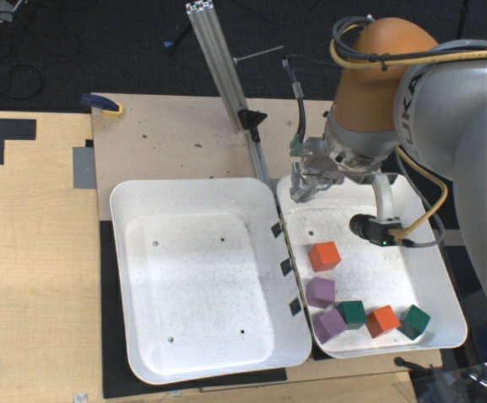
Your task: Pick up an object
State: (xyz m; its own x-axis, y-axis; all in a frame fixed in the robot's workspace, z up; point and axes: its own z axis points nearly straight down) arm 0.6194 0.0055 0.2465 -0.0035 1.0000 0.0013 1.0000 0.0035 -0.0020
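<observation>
Arm state: grey KUKA arm with orange band reaches in from 3 o'clock. Its two-finger gripper [308, 183] sits over the far-left corner of the right shallow white plastic bin [445, 296], roughly 12 o'clock from the blocks. Fingers: can't tell how far open they are; that end is a blur of grey metal against white. Nothing visible between them, so I'd count it as carrying nothing.

Candidates, all in the right bin, near half:
- orange cube [324, 256], alone, closest to the gripper, about 6 o'clock from it
- purple cube [320, 292], just at 6 o'clock of that one
- second purple cube [329, 323], touching or nearly touching the dark green cube [353, 312] at its 3 o'clock
- second orange cube [383, 320], then a green cube [414, 321] at the 5 o'clock corner, these two just beside each other

Left white bin [134, 225] holds no blocks. Both bins sit on a light wooden worktop [34, 250].

Handling, my read: small rigid blocks, probably foam or painted wood, light, not fragile, flat faces so not slippery. Pinch across two opposite flat faces, square on, mid-height. Best target is the lone orange cube: free space on all sides for the fingers. The near row is crowded; fingers would likely knock neighbours there. It sits rotated relative to the bin walls, so wrist yaw needs matching first.
</observation>
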